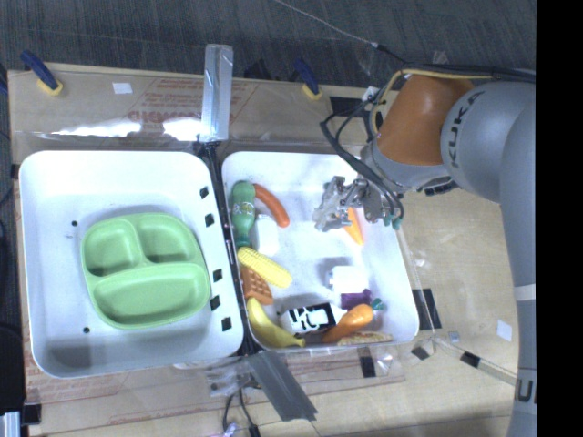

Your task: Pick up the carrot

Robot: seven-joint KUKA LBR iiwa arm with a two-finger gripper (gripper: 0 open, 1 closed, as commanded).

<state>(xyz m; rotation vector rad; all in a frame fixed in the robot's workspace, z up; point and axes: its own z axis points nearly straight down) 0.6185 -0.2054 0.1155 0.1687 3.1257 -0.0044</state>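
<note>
An orange carrot [352, 320] with a green top lies at the front right of the right bin [399, 260], beside a purple piece. My gripper [339, 205] hangs over the back right part of that bin, well behind the carrot. A small orange piece [354, 231] pokes out just below the gripper. I cannot tell whether it is held or lying on the bin floor.
The right bin also holds a green vegetable [242, 209], an orange-red sausage [272, 205], corn [264, 265], a banana [269, 329], a white block [342, 274] and a black-and-white card [310, 317]. A green divided plate [144, 269] sits in the left bin [46, 189].
</note>
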